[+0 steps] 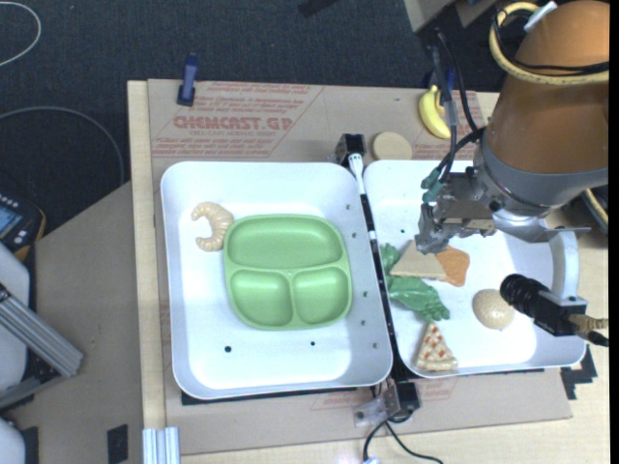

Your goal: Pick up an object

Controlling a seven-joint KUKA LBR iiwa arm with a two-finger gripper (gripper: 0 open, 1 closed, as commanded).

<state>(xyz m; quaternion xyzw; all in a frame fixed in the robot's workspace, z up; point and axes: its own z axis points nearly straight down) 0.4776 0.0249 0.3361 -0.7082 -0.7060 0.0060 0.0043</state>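
Right now the gripper (437,238) is hanging low inside the right bin (387,187), its dark fingers pointing down just above a tan sandwich slice (418,266); I cannot tell how wide they are standing, and nothing is showing between them. An orange piece (454,264) is lying touching that slice on its right, and a green leafy toy (418,298) is lying just below it. A pizza slice (435,347) is sitting further below, and a beige roll (492,309) off to the right. Well left of the slice, the left bin (189,288) is holding a green divided plate (287,269) with a croissant (212,224) beside it.
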